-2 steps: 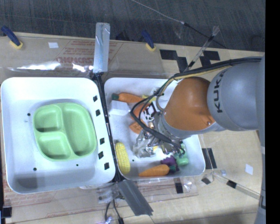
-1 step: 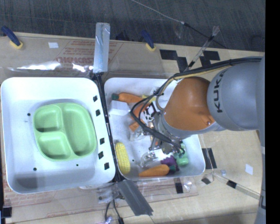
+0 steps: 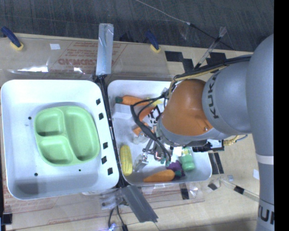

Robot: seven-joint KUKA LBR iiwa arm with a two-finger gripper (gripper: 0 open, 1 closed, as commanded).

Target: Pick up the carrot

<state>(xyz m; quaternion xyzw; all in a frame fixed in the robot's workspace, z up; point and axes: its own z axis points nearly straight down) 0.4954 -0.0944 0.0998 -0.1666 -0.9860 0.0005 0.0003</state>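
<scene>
In the right bin [image 3: 116, 129] an orange carrot [image 3: 129, 100] with a green top lies near the far left corner. Another carrot [image 3: 159, 176] lies along the near wall. A further orange piece [image 3: 145, 114] shows partly under the arm's cables. My gripper [image 3: 148, 154] hangs low over the bin's middle, between the two carrots and just right of a yellow corn cob [image 3: 126, 159]. The wrist's orange band [image 3: 185, 112] hides much of the bin's right half. Nothing can be seen held.
A purple vegetable [image 3: 174, 167] and a green item [image 3: 187, 162] sit at the near right of the right bin, beside the near carrot. The left bin [image 3: 9, 129] holds a green divided plate [image 3: 66, 134]. Black cables loop over the far part of the right bin.
</scene>
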